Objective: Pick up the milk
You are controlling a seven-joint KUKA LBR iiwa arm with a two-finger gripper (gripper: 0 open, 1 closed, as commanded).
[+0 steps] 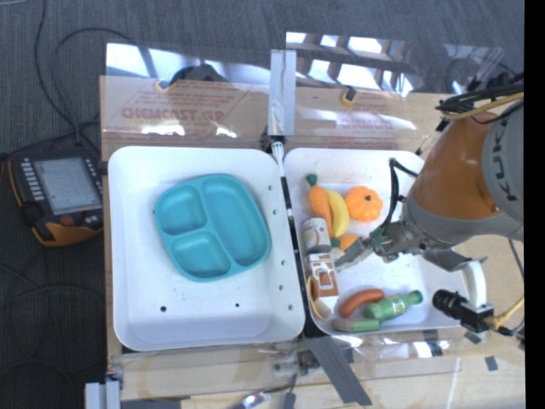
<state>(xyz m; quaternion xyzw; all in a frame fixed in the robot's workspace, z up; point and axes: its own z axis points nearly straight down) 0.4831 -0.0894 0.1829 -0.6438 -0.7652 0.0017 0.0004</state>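
White milk carton [323, 276] lies against the right bin's [409, 162] left wall, near a small bottle [316, 233]. My gripper [356, 253] hovers beside it; I can't tell its opening. Descending here, I'd probably clip that bottle.

**Milk carton, lying flat in right-hand bin**

Small carton of milk [324, 276], white and brown with orange-brown print on the upper face. Lying on its side against the bin's left wall, long axis running roughly front to back. Touching a bottle just behind it, with a sausage just beside its front right corner.
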